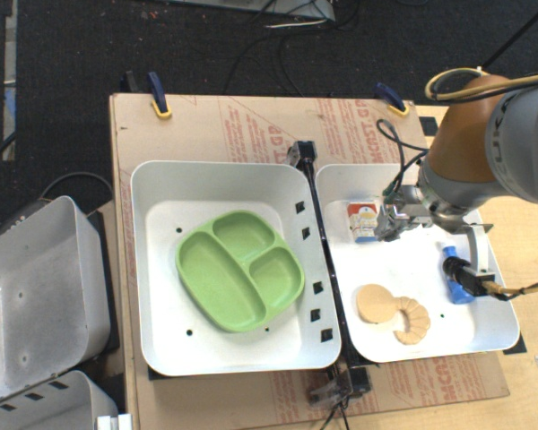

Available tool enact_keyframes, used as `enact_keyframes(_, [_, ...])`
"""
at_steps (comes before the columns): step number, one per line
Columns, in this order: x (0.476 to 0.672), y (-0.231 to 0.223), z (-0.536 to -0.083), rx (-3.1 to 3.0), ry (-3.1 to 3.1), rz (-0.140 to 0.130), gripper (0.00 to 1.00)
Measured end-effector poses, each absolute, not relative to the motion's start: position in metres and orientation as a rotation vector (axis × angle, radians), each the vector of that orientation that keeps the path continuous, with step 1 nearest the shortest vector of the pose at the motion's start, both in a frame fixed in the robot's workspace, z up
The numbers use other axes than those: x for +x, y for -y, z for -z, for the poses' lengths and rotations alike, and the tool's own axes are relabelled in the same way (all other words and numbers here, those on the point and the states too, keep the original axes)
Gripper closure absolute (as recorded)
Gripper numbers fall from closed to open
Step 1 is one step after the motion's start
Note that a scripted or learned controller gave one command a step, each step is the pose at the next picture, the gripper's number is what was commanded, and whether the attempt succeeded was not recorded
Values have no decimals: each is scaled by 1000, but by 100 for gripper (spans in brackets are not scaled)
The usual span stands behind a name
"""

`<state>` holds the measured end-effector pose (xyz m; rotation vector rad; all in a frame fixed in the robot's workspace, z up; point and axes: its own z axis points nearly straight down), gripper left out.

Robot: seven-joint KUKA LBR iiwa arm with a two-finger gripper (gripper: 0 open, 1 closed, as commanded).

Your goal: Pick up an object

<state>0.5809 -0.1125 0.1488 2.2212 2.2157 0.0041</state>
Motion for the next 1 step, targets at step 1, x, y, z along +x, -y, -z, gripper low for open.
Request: enact_keyframes(1, [582,113,-213,2214,-2220,-6,100])
